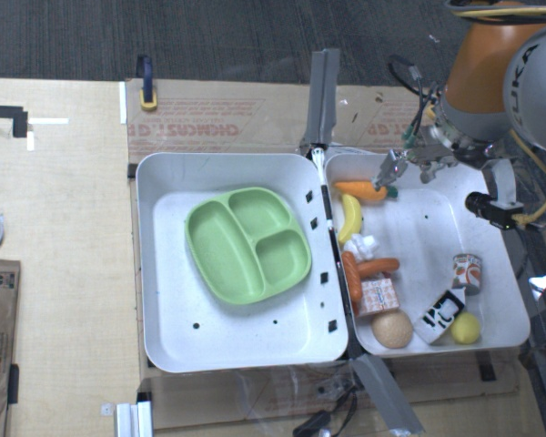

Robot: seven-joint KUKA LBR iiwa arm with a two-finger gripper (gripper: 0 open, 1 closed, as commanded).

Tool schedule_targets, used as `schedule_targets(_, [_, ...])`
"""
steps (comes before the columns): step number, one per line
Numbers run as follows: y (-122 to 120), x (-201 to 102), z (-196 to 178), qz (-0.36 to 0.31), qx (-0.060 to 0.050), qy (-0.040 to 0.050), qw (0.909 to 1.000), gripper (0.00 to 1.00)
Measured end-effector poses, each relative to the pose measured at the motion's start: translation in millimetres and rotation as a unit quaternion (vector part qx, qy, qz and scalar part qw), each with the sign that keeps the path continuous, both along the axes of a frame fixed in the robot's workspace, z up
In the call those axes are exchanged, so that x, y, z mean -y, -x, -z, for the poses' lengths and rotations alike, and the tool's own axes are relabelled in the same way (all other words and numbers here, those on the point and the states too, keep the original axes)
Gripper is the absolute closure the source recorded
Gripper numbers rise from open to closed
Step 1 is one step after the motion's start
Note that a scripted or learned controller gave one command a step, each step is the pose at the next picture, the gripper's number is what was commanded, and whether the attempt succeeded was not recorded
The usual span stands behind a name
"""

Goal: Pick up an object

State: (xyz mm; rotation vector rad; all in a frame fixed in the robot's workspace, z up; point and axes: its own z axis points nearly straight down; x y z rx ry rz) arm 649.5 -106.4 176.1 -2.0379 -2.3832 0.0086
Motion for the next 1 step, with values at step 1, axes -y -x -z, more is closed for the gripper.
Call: schedule_targets(1, [33.7,-7.6,24.0,-0.122,0.0,-0.0012,0.9925,0.0])
